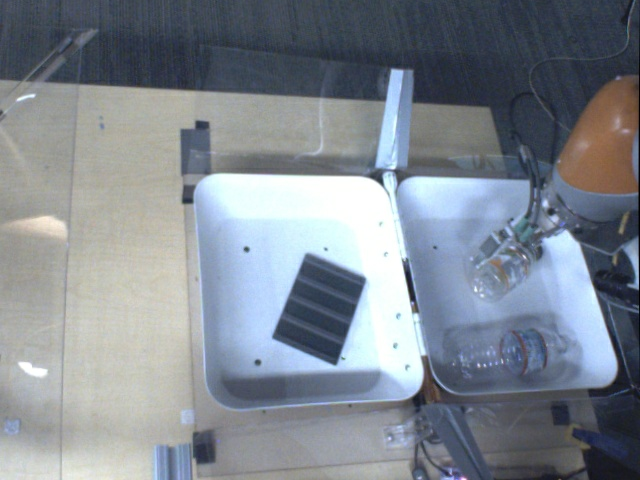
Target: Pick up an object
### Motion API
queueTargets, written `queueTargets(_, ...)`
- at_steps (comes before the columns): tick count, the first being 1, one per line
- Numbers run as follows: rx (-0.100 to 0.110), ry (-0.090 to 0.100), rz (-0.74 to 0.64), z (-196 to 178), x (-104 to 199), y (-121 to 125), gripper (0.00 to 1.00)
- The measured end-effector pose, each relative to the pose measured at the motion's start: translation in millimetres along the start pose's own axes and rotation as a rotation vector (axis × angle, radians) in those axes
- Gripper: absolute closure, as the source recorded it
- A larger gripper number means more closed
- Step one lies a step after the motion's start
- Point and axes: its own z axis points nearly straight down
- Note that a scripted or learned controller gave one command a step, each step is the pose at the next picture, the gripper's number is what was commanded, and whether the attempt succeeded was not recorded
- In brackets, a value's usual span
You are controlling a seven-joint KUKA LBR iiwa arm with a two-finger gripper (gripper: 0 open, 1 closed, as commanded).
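In the right bin (pixel 440 208) my gripper (pixel 524 234) hangs below the orange-banded wrist, right at the upper end of a small clear plastic container (pixel 497 270) that lies tilted. Whether the container is gripped or merely touched is not visible. A clear plastic bottle (pixel 505 352) with a blue label lies on its side near that bin's front wall. In the left bin (pixel 230 218), a dark ribbed rectangular block (pixel 320 308) lies flat at a slant.
A metal divider post (pixel 395 118) rises behind the seam between the two bins. Cables hang by the arm at the right. Brackets and clamps sit along the bench's front edge below the bins.
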Motion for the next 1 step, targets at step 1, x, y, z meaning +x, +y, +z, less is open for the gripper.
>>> queueTargets(1, -0.029, -0.030, -0.053, 22.3, -17.8, 16.8, 0.00)
